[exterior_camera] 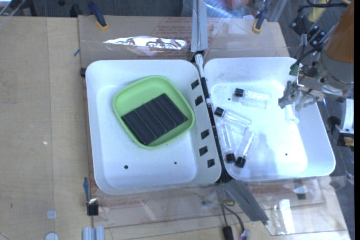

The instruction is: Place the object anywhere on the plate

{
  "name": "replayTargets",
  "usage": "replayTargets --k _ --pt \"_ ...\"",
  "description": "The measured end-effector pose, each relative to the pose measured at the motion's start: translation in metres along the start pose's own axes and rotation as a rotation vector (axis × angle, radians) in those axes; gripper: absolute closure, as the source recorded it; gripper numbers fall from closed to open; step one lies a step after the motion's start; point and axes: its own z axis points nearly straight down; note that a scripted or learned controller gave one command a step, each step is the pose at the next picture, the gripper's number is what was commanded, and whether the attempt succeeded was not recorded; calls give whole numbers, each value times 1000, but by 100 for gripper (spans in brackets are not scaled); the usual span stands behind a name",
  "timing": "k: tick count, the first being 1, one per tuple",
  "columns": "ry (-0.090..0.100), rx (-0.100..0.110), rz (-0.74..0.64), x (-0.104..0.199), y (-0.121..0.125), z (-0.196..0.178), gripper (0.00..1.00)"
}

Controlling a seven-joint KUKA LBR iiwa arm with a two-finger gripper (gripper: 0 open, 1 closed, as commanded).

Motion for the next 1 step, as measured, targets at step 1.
replayTargets --k 1 --pt "0 0 0 0 0 0 0"
